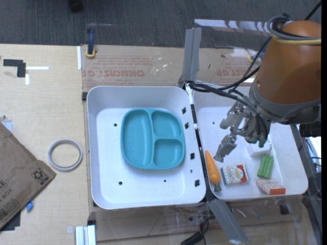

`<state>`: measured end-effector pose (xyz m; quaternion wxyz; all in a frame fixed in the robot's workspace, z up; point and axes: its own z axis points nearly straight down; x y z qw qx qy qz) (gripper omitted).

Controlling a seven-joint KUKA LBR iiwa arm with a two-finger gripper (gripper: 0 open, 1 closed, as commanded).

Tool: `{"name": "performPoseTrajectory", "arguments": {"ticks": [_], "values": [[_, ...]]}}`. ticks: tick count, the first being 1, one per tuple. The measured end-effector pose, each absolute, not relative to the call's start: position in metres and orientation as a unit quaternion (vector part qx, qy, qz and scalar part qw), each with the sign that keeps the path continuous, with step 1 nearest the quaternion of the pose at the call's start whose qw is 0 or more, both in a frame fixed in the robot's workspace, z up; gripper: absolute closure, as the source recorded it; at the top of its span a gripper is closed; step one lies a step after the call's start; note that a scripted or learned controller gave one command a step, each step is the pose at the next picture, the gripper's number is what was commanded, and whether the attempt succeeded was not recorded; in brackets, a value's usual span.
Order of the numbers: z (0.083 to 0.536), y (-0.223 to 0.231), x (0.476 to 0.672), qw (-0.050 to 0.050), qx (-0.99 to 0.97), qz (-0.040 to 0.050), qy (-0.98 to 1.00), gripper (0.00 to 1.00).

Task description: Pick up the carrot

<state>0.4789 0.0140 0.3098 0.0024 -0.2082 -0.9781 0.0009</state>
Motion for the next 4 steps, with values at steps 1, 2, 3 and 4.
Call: {"name": "performPoseTrajectory", "arguments": {"ticks": [1,2,3,4], "values": [[0.419,-0.020,0.480,0.001,-0.112,0.0003,-0.994,0.00],[0.284,0.002,0.479,0.002,0.025,-0.0004,-1.000,0.00],[0.310,-0.005,0.486,0.001,-0.091,0.0001,-0.996,0.00],[0.188,-0.015,0.478,0.003,-0.076,-0.0001,-0.997,0.00]]}}
